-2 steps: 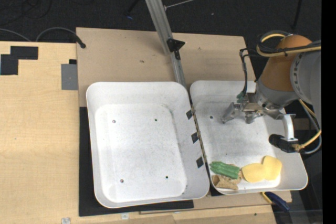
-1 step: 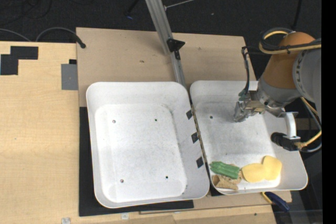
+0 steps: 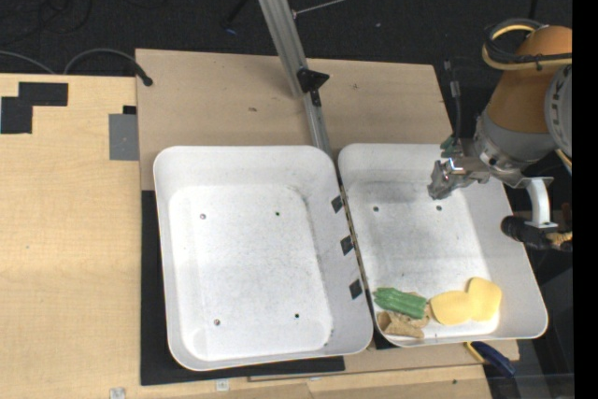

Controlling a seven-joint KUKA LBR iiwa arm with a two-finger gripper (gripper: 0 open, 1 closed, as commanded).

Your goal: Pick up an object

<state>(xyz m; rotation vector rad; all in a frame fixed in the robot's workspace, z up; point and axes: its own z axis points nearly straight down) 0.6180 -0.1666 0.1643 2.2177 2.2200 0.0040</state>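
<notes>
In the right bin [image 3: 420,238], several small objects lie bunched along the near edge: a green pickle-shaped piece [image 3: 402,301], a yellow rounded object [image 3: 467,302] and a tan crumpled piece [image 3: 404,323]. My gripper [image 3: 441,183] hangs over the far right part of that bin, well behind the objects and apart from them. Nothing shows beneath its tip.
The left bin [image 3: 245,257] sits beside the right one, joined by black clips [image 3: 346,244]. A slanted aluminium rail [image 3: 285,37] rises behind the bins. The grey and orange arm [image 3: 523,98] fills the right side. Wooden bench surface lies to the left.
</notes>
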